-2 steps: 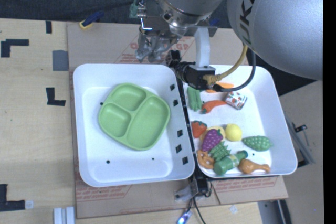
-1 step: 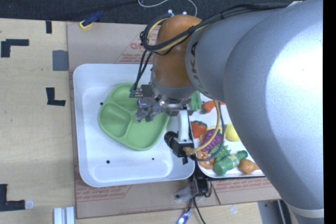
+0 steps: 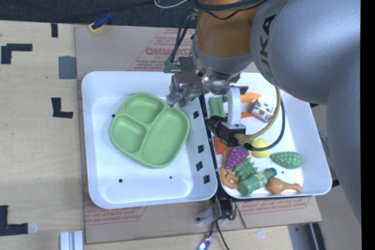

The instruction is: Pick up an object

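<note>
My gripper (image 3: 180, 93) hangs under the orange wrist band, over the far right rim of a green divided plate (image 3: 149, 129) in the left bin (image 3: 96, 143). I see nothing held in it. The right bin (image 3: 319, 149) holds toy foods: purple grapes (image 3: 236, 156), a yellow lemon (image 3: 262, 146), a bumpy green fruit (image 3: 286, 159), an orange drumstick (image 3: 281, 186), a green vegetable (image 3: 252, 181), a carrot (image 3: 251, 96) and a small white and red box (image 3: 263, 108). The arm hides part of that bin's far left.
The two bins meet at a raised divider (image 3: 202, 149) right beside the gripper. White floor shows in the left bin in front of and left of the plate. Cardboard (image 3: 117, 50) lies under both bins.
</note>
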Robot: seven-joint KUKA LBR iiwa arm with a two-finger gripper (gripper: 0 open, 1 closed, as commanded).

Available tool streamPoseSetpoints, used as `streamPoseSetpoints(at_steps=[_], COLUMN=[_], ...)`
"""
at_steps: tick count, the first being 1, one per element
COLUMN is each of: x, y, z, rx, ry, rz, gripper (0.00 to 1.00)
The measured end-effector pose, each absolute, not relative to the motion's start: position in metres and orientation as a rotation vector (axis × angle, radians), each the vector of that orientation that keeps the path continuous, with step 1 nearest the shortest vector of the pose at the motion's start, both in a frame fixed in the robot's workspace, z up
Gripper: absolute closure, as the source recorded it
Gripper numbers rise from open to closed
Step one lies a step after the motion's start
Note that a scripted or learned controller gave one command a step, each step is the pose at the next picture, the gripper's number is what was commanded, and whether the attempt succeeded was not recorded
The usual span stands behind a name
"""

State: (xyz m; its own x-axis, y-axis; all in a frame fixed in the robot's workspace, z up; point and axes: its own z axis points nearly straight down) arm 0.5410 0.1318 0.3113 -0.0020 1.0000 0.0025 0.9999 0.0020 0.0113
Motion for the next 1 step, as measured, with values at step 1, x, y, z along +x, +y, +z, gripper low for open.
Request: streamPoseSetpoints(at_steps=[1], x=[0.5391], y=[0.1327], z=[0.3132], rx=[2.218], ry=[2.227], rz=[-0.006], gripper=[1.00])
